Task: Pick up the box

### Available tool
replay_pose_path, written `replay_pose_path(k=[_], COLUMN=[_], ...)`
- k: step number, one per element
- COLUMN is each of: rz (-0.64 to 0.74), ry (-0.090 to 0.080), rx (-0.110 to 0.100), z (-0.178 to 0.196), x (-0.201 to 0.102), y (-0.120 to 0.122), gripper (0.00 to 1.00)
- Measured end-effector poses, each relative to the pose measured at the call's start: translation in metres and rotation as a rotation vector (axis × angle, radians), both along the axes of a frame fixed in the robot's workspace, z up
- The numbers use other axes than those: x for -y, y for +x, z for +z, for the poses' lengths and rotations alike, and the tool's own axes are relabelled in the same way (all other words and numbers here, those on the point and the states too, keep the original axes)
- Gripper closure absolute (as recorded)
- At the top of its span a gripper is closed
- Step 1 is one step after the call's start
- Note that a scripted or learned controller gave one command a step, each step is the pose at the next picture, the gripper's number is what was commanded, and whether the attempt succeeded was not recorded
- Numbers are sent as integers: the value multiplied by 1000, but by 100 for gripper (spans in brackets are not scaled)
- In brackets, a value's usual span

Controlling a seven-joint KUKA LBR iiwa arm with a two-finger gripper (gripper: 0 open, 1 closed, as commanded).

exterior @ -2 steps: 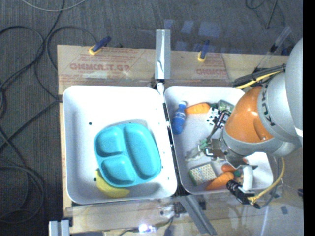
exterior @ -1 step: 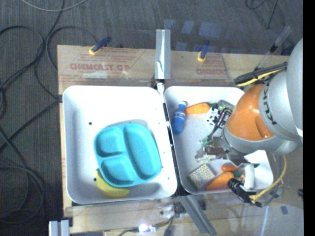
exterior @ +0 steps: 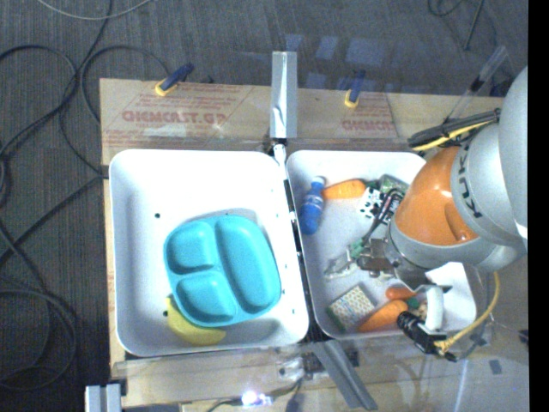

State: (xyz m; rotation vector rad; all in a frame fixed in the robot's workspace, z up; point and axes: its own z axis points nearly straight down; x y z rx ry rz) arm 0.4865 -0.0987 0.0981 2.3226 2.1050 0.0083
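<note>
Box (exterior: 352, 304) lying flat near front of right bin (exterior: 343, 230), touching orange carrot (exterior: 382, 316); gripper (exterior: 371, 256) just above it, lowered among clutter; state impossible to tell; blue tray (exterior: 225, 269) in left bin (exterior: 137, 230).

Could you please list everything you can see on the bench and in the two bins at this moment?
Shallow white plastic bins: two, white, side by side on the bench.
Light blue three-compartment plastic plate: one, light blue, left bin, lower middle.
Yellow banana-like piece: one, yellow, left bin, partly under the plate's lower edge.
Blue plastic bottle: one, blue, right bin, upper left.
Orange carrot-shaped toys: at least two, orange, right bin; one at the top, one near the bottom edge.
Small patterned box: one, greenish grey, right bin, lower left.
Wooden bench board: one, tan with red print, beneath the bins.
Arm: one, grey with orange band, over the right bin; its hand is too obscured to read.
</note>
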Motion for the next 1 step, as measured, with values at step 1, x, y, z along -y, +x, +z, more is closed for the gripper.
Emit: replay_pose_path(k=[1], rz=[-8], ry=[2], rx=[-4], z=[-9], x=[2], y=[-1], gripper=[0])
